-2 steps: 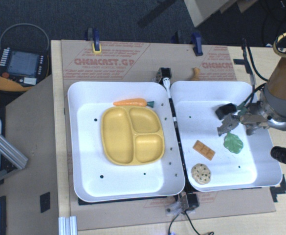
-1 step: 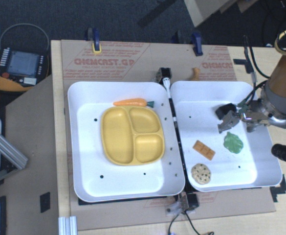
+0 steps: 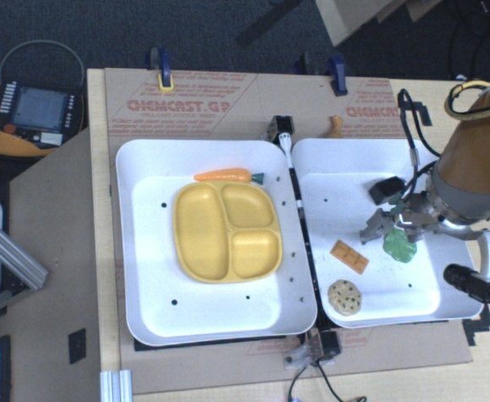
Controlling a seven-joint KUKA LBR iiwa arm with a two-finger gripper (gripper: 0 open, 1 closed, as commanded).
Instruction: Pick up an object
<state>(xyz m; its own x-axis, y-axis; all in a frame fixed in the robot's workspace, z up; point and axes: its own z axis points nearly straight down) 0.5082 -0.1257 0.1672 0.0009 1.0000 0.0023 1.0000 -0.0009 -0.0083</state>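
At the near edge of the right bin a cookie is lying, and just beyond it a brown cracker is resting flat with its long axis running from upper left to lower right. Further in, the pincer is hanging low over the bin floor, the arm coming in from the right. A green lump is sitting right at the pincer's tip, just below and to its right; it is the nearest object and the likeliest target. Whether the pincer is clenched, released or gripping the lump I cannot tell, since the wrist is blocking the tips. The cracker is lying to the pincer's lower left, near but apart from the lump. Farther left, the left bin is carrying a yellow tray, and a carrot is lying along the tray's far rim. Both bins are sitting on the desk.
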